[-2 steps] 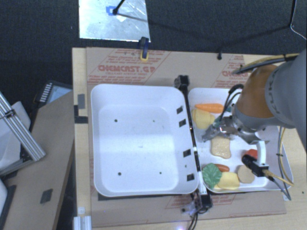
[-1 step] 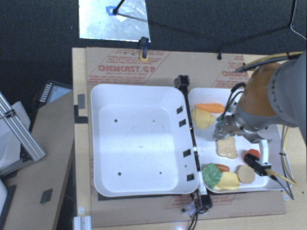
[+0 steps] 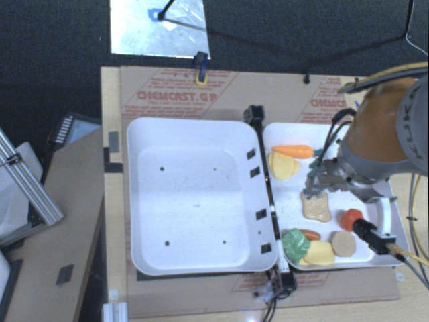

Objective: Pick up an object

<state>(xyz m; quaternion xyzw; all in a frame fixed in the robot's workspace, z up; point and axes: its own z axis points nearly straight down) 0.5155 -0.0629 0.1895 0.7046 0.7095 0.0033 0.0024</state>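
Hovering over the right shallow white bin (image 3: 281, 131), metal claw (image 3: 314, 188) touching the flat tan bread-like slice (image 3: 316, 208), finger state impossible to tell.

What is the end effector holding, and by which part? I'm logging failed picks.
Cannot be told. The end effector sits just above the bread slice in the right bin; no grip is visible.
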